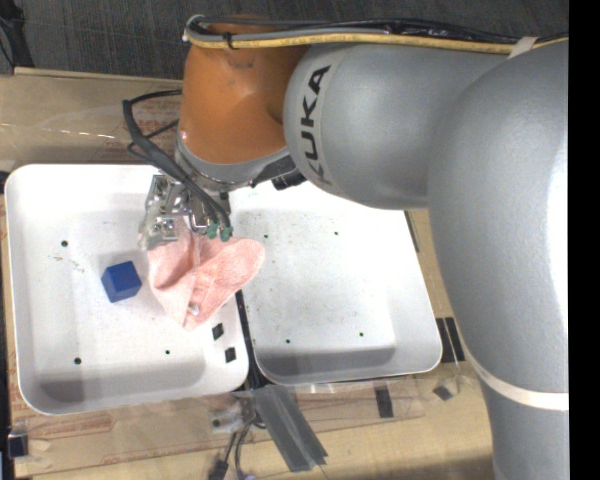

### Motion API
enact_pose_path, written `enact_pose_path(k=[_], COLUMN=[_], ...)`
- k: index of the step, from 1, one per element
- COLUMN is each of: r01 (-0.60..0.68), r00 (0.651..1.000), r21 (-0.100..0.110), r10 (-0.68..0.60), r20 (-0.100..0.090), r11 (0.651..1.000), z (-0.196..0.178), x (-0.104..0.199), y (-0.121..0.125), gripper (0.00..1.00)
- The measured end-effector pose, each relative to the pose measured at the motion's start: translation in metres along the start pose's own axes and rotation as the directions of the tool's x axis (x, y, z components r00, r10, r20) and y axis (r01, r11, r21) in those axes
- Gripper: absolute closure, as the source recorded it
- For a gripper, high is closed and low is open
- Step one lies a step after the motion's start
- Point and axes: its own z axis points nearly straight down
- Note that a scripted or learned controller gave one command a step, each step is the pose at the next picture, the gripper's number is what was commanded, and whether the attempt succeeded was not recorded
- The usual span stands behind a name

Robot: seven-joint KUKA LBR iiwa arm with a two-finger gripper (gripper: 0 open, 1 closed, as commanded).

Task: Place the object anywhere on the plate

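My gripper (183, 226) hangs over the right part of the left bin (40, 268), below the orange wrist band. A pink, crumpled cloth-like thing (208, 273) is bunched up under the fingers, and the gripper looks shut on its upper left end. The rest of the pink thing droops down and to the right, and its right edge lies over the rim between the two bins. A small blue cube (121, 280) sits on the left bin's floor, just left of the pink thing and apart from the gripper.
The right bin (330, 298) lies under the big grey arm, which covers its upper part. Cables run along the wrist. Brown bench edges frame both bins, and some black clips sit at the front rim.
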Motion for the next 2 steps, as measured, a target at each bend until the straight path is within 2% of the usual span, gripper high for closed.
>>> enact_pose_path(k=[1,2], r01=[0.002,0.002], r00=[1.0,1.0], r21=[0.001,0.001], r10=[-0.002,-0.002], r20=[-0.001,-0.001], r11=[1.0,1.0], z=[-0.0083,-0.0086], x=[-0.018,-0.0182], y=[0.048,0.048], gripper=[1.0,0.0])
